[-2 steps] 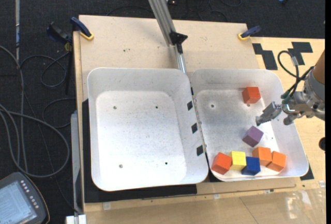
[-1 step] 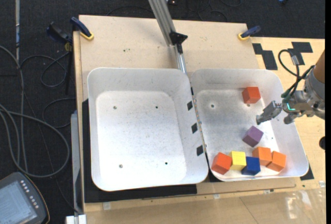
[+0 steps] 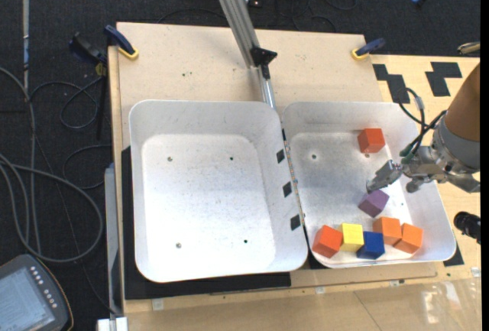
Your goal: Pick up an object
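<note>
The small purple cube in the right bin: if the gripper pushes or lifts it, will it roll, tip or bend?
The small purple cube looks solid with flat faces, so it would probably slide, not roll. It seems stiff and likely light. It lies apart from the other blocks, just below the gripper, so a push should hardly disturb them.

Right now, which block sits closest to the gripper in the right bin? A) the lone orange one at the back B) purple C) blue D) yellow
B. The purple block lies just below the gripper, while the yellow block and blue block sit in the cluster by the near wall and the lone orange block is farther back.
</note>
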